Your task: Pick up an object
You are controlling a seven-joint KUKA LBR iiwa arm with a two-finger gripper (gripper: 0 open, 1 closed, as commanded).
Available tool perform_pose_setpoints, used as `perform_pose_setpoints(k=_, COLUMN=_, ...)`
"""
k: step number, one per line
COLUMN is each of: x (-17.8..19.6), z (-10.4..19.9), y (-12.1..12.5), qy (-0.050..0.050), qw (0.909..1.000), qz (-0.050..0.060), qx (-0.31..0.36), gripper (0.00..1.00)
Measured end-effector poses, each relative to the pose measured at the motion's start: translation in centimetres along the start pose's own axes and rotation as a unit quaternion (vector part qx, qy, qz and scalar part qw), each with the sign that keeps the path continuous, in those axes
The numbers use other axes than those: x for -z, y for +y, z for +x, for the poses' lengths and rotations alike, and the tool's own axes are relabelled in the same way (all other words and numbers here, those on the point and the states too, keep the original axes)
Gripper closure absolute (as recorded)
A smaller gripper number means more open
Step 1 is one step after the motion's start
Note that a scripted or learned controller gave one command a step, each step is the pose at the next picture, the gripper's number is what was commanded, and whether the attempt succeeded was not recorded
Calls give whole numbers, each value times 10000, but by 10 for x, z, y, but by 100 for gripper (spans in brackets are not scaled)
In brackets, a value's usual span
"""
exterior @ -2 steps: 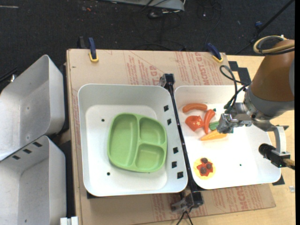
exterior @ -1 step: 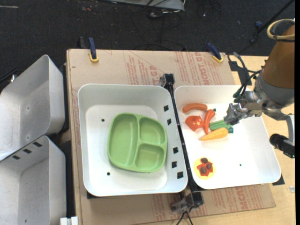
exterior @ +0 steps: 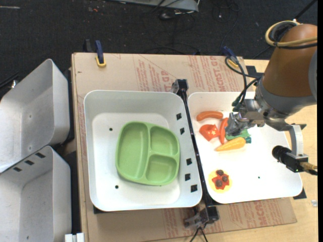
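Carrot (exterior: 231,144), just right of the red pepper (exterior: 208,131), looks light, stiff, slippery, best pinched mid-body; I cannot tell the gripper (exterior: 236,126)'s state above it.

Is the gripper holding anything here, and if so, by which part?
Cannot be told. The gripper is down among the toy foods in the right bin, just above the carrot, but nothing shows clearly between its fingers.

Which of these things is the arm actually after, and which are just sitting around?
In play:
gripper
toy carrot
orange-red toy pieces
green piece

Lying about:
green divided plate
yellow toy with dark berries
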State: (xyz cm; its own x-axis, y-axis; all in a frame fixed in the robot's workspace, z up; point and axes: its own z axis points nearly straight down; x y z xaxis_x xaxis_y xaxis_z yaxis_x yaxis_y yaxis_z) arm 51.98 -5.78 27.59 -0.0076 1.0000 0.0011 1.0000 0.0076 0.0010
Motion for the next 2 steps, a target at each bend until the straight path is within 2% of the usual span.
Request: perform_pose_setpoints(k=2, x=-5, z=100, y=-11, qy=-2, qw=10000, qz=7, qx=-3, gripper=100)
